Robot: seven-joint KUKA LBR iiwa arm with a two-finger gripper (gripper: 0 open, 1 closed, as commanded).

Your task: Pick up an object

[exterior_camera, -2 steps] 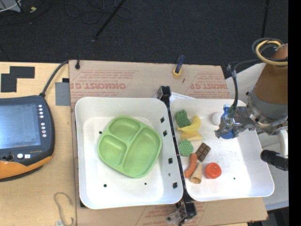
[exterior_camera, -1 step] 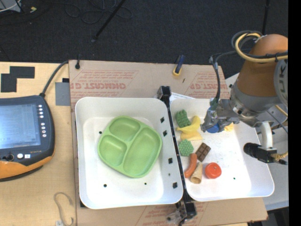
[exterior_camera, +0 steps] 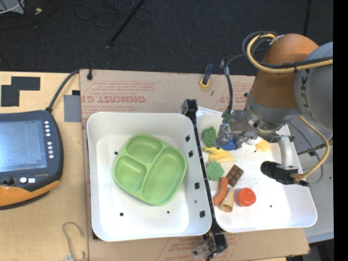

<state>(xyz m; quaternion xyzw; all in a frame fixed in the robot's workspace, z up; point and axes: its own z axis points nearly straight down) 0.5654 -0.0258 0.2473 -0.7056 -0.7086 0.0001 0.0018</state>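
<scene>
The hand [exterior_camera: 227, 140], its grip state hidden, hovers over small toy foods; the yellow banana [exterior_camera: 219, 155] looks light, rigid, slick plastic, best pinched across its narrow middle.

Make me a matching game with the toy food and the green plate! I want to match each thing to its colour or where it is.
Things:
1. divided plate
2. tomato
3. chocolate piece
4. carrot

Clues:
A. brown, beside the bumpy green vegetable
B. light green, in the left bin
C. long and orange, lying next to the ice cream cone
D. round and red, in the right bin

Pairs: 1-B, 2-D, 3-A, 4-C
</scene>
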